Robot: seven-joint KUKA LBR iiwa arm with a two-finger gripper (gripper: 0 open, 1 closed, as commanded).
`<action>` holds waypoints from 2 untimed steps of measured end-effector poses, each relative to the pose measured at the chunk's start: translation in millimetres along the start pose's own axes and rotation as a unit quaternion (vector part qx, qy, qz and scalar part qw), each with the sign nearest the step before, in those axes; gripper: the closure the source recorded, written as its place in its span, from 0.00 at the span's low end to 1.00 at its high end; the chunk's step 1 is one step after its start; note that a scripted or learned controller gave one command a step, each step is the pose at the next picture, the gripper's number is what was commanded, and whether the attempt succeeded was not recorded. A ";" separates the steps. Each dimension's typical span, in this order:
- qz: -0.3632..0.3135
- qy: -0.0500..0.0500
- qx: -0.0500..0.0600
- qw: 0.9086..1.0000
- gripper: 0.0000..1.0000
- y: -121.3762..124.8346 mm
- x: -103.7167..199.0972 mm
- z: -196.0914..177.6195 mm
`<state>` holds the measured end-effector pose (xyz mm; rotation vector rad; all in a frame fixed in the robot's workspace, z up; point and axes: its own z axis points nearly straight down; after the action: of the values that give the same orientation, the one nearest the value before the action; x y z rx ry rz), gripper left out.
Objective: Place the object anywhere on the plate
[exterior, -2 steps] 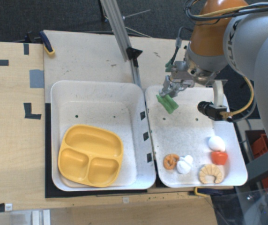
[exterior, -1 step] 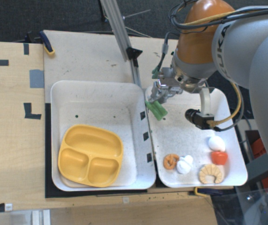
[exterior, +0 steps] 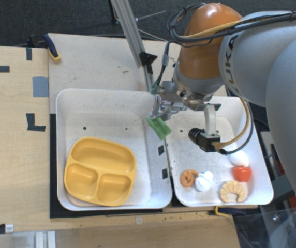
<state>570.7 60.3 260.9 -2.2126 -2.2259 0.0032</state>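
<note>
I saw the tool (exterior: 161, 115) hanging over the seam between the two bins, clenched on a green block (exterior: 159, 127) that stuck out below its fingers at a tilt. The block sat above the inner edge of the left bin (exterior: 101, 99), not resting on anything I could make out. The yellow plate (exterior: 101, 172), split into three compartments, lay in the near part of that left bin, well apart from the block and toward my lower left.

In the right bin (exterior: 256, 190) I counted a small pretzel (exterior: 189, 178), a white piece (exterior: 205, 181) just beside it, a croissant (exterior: 234, 191), a red piece (exterior: 242, 174) and a white egg (exterior: 239, 159) near the far corner. The red piece sat between the egg and the croissant. The arm (exterior: 210, 40) with its orange band reached in from the right above that bin. A blue and yellow clamp (exterior: 52, 47) lay on the bench (exterior: 13, 154) beyond the left bin.
</note>
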 end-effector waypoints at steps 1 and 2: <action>-0.001 0.000 0.001 1.000 1.00 -28.7 54.5 16.7; -0.001 0.000 0.000 1.000 1.00 -53.2 96.6 16.1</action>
<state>516.8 156.6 245.1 -2.2110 -2.2268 0.0043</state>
